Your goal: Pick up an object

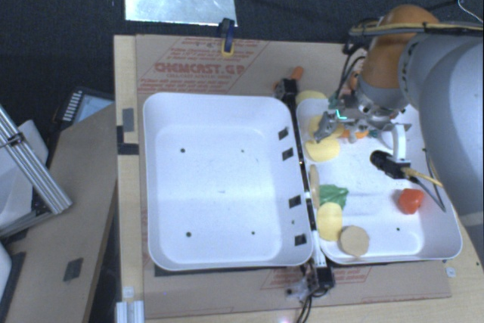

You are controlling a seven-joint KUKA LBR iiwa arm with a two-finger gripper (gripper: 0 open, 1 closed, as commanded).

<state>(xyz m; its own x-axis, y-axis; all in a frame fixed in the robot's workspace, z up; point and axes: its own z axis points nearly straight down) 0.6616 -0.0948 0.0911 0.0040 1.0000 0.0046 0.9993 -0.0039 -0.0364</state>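
The arm [423, 87] reaches in from the right of the frame and hangs over the upper left part of the right bin [378, 212] on the bench [204, 60]. Its jaws point down and left; I cannot tell whether they are wide or narrow. Just below them lies a yellow disc [324, 151] against the bin's left wall, the nearest thing to pick. A pale yellow lump [310, 97] sits in the top corner and a small orange piece [355, 135] just right of the jaws. Lower down the left wall come a green scrap [333, 196], a yellow round [330, 221] and a tan disc [354, 240], close together. A red lump [411, 200] lies apart at the right. The left bin [219, 185] stands alongside
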